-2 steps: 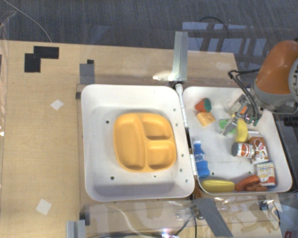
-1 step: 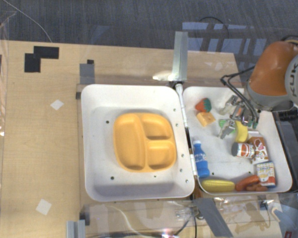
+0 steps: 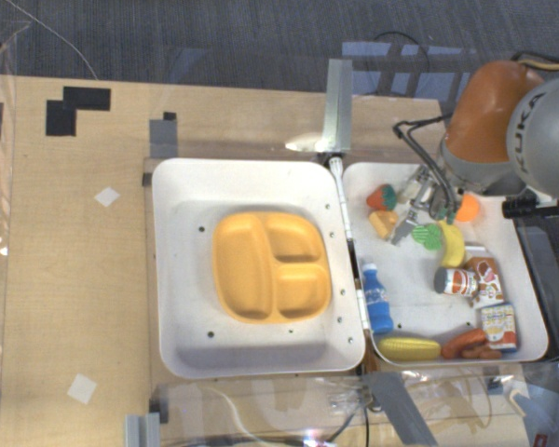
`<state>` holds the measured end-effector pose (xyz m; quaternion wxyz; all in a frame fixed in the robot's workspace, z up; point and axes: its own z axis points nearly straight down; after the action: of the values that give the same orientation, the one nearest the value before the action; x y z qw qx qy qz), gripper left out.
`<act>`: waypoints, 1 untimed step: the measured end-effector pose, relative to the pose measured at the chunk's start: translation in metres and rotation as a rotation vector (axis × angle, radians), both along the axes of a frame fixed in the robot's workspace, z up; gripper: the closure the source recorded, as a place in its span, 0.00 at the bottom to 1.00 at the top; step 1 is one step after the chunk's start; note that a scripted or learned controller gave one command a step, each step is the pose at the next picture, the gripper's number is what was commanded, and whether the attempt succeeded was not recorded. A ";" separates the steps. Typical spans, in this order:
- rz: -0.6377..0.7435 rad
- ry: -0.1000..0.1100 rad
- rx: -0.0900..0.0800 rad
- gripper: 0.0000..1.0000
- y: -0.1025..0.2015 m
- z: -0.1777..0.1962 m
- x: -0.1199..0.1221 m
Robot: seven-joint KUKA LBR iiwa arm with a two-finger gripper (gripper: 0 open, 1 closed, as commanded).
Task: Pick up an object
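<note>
So the gripper (image 3: 408,226) is down in the right bin (image 3: 531,343), mid-right of the frame, tip just beside a green toy (image 3: 429,237) and a small orange-yellow piece (image 3: 384,222) (can't tell whether it's spread or pinched, too blurry). The blue bottle (image 3: 375,298) lies along that bin's left wall. A yellow divided tray (image 3: 270,266) sits in the left bin (image 3: 177,343).

Bright, even overhead light, glare on the metal divider post (image 3: 339,110), soft shadows, slightly blurry.
</note>
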<state>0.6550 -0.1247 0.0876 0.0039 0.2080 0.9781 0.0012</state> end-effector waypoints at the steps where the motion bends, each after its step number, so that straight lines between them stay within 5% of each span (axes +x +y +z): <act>1: 0.032 -0.003 -0.002 0.00 0.016 0.000 -0.003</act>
<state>0.6518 -0.1091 0.0881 0.0056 0.1923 0.9813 0.0006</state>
